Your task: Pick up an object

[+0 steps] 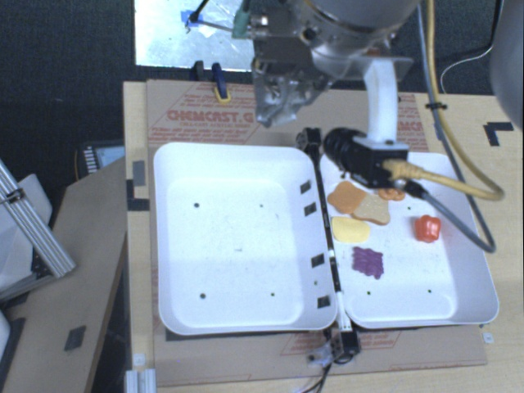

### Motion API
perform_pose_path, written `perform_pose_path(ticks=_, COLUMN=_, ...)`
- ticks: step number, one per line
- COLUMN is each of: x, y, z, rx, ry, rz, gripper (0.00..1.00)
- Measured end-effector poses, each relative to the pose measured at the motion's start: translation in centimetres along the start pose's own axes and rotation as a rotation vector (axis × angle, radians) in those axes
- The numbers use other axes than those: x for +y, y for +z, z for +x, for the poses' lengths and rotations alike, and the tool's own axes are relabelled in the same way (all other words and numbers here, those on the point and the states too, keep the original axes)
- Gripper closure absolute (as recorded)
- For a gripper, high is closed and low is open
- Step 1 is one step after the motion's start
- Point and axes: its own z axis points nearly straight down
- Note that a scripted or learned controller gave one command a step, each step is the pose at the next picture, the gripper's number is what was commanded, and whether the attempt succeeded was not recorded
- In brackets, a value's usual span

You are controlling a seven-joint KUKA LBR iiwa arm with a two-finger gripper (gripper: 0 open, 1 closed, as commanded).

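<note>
Several small toy foods lie in the right bin: an orange flat piece, a tan bread-like piece, a yellow piece, a purple grape cluster and a red piece. A small orange item sits at the back, partly under a black fitting. My gripper hangs blurred high above the bench's back edge, behind the left bin's far right corner. It is well apart from all the objects, and nothing is visibly in it.
The left bin is on the left, joined to the right bin by a black hinged divider. A black fitting with a yellow cable and a white post overhang the right bin's back. A blue and yellow clamp sits on the cardboard.
</note>
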Motion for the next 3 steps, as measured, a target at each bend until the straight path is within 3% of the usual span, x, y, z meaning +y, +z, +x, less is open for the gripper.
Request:
perform_pose_path(ticks=1, x=0.0, y=0.0, z=0.0, rx=0.0, ry=-0.001, rz=0.001, gripper=0.0)
perform_pose_path(ticks=2, x=0.0, y=-1.1, z=0.0, rx=0.001, ry=-0.004, rz=-0.002, gripper=1.0)
perform_pose_path(ticks=3, x=0.0, y=-1.1, z=0.0, rx=0.001, ry=-0.005, rz=-0.001, gripper=0.0)
